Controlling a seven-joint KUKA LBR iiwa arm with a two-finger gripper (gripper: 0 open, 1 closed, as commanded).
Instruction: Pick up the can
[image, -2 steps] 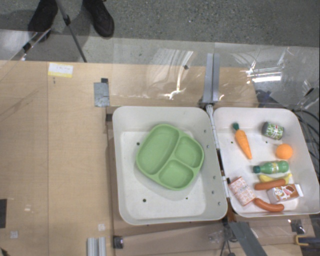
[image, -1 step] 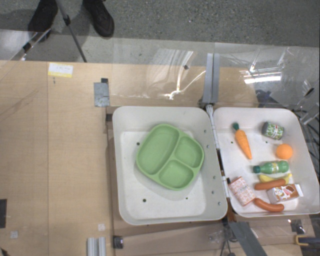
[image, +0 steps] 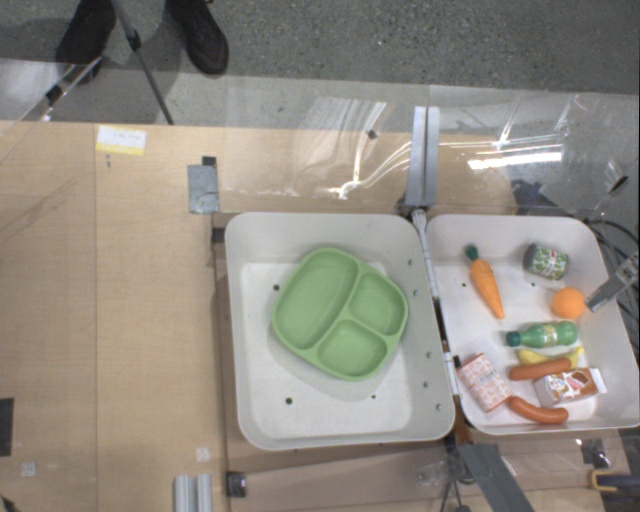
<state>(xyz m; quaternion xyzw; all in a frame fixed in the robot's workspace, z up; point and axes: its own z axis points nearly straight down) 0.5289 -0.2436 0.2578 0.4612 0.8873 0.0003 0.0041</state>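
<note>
small green-labelled can (image: 545, 261), on its side

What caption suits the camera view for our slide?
Green divided plate in the left bin; the can lies among toy foods in the right bin.

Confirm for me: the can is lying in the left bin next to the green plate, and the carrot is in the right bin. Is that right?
Not quite. The can lies in the right bin, near its far edge, not in the left bin. The green plate is what sits in the left bin. The carrot is in the right bin, as you said. The camera view shows this.
</note>
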